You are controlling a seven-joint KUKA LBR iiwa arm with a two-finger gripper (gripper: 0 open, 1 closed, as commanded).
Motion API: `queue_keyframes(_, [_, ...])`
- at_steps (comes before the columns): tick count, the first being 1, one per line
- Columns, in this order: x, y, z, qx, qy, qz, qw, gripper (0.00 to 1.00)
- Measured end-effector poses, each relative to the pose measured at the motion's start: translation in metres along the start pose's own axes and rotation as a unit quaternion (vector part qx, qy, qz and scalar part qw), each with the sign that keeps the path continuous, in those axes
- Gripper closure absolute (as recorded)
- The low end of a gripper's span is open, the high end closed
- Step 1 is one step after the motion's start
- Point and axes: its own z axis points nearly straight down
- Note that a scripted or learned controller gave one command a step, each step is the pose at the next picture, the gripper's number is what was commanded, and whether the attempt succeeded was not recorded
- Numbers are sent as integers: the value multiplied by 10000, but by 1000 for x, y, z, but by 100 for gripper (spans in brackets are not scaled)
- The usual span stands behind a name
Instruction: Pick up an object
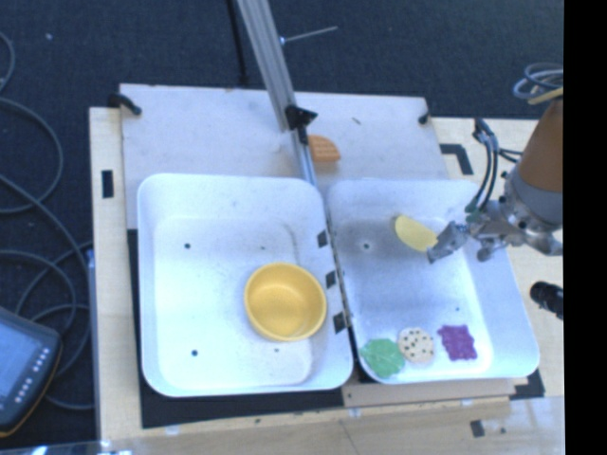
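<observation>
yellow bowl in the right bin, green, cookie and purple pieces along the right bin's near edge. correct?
Not quite: the camera view shows the yellow bowl in the left bin, not the right bin. The green piece, cookie and purple piece do sit along the right bin's near edge.

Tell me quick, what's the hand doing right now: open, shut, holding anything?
Hand: open or shut cannot be told from this view; it sits in the right bin right beside the yellow piece, with no hold visible.

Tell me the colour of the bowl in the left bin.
Yellow bowl, clear in the camera view.
</observation>
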Motion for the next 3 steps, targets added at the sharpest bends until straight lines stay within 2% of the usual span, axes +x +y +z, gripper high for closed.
queue_keyframes(2, [-2, -22, 109, 10, 7, -1, 10000, 0])
queue_keyframes(3, [-2, -18, 95, -43, 11, 31, 10000, 100])
